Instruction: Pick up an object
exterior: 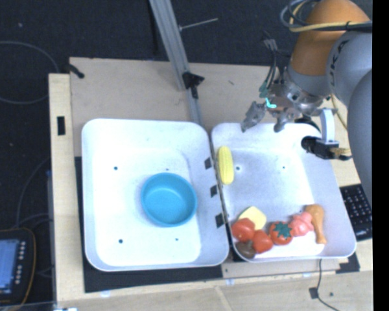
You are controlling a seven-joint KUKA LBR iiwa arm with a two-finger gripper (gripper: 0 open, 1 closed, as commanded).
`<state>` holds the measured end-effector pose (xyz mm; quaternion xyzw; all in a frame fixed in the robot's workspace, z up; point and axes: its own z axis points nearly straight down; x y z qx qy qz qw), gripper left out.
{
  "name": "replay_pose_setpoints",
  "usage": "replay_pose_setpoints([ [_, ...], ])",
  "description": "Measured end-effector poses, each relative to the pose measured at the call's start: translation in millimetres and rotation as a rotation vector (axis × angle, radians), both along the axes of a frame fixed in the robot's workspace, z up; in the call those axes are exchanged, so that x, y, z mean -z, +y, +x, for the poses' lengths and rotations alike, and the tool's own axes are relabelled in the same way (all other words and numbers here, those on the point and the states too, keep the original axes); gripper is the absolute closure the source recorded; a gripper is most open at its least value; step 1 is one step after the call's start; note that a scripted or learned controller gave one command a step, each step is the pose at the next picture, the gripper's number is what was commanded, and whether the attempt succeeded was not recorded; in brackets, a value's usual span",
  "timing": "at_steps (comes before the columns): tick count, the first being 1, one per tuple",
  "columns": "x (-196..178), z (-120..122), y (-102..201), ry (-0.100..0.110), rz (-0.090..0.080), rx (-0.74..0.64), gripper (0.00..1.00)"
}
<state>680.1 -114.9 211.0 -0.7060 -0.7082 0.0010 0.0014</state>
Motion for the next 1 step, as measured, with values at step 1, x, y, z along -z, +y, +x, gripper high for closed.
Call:
replay_pose_setpoints([
  [1, -2.9, 1.1, 0.0, -0.005, 0.0, 0.0, 0.0],
])
